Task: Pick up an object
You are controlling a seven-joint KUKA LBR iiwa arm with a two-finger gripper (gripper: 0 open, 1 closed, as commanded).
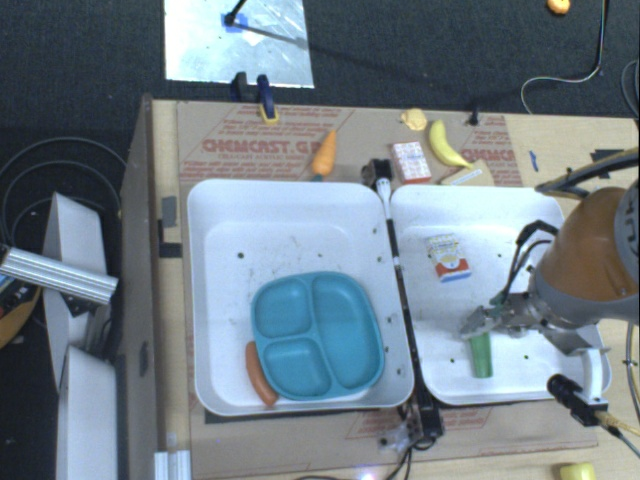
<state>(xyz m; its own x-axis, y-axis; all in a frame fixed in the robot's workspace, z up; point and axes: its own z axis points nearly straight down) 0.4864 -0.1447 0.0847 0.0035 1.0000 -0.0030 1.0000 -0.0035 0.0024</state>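
In the right bin (440, 383) a green cylinder-like object (481, 355) lies near the front. My gripper (483, 320) sits just above its far end, close to it or touching it; the arm with its orange band (598, 258) comes in from the right. A small white carton with red and blue print (449, 258) lies further back in the same bin. The left bin (225, 258) holds a blue divided plate (316, 334), with an orange sausage (259, 372) along the plate's front left edge.
Behind the bins on the cardboard lie a carrot (322, 153), a small box (410, 161), a banana (445, 144) and a blue clamp (262, 93). A black cable loops beside the arm (520, 253). A black divider (393, 258) separates the bins.
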